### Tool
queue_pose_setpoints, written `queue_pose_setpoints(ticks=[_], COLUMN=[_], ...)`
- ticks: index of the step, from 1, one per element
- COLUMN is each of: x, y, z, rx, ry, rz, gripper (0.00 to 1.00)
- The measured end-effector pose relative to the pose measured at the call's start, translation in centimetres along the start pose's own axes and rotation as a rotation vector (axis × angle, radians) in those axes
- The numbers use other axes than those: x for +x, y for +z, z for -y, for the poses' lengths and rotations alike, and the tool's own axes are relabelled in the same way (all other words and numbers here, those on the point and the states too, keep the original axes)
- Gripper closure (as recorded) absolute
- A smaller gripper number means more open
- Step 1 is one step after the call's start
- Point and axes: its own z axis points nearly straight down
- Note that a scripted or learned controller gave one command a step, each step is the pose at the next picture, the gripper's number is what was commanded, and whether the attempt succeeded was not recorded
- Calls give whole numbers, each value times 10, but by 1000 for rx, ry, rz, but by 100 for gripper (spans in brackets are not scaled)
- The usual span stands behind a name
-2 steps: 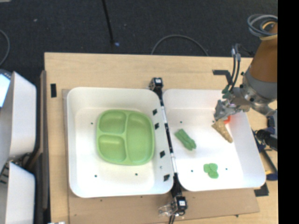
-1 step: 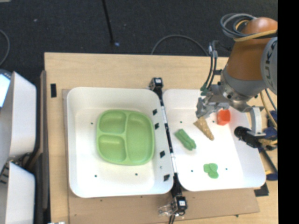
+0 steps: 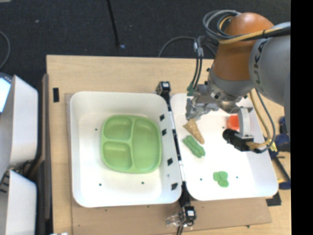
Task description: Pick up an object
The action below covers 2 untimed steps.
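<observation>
Two bins: a left bin [image 3: 78, 131] and a right bin [image 3: 254, 175], shallow and white, side by side on the wooden surface [image 3: 122, 65], their inner edges touching so that things can be lifted out of either.
Left bin contents: one green divided plate [image 3: 131, 143], lying flat near the middle with three compartments, nothing in them.
Right bin contents: four loose things, counted below, scattered apart, which leaves room to come down on each one alone.
Tan wedge: one tan wedge [image 3: 193, 129], lying flat just below the pincer; by my judgement the likely target, being nearest.
Green pod: one long green pod [image 3: 194, 146], lying at a slant just beside the wedge's lower end.
Green lump: one small green lump [image 3: 221, 178], well apart toward the front of the bin.
Orange piece: one orange piece [image 3: 234, 122], partly hidden behind the arm's fittings.
Arm: one, reaching in from the right and bent over the right bin's back-left corner.
Pincer: pincer [image 3: 191, 112] low over the bin floor near the wedge's upper end; nothing visibly between its tips, and whether it is spread or closed I cannot tell.
Task stage: nothing lifted yet, as judged from how all four pieces lie.
</observation>
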Motion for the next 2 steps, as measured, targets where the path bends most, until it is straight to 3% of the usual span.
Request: queue_pose_setpoints(ticks=[1,2], x=[53,91], y=[5,12], z=[-4,-24], rx=[0,-1], ry=[0,2], rz=[0,1], gripper=[100,100])
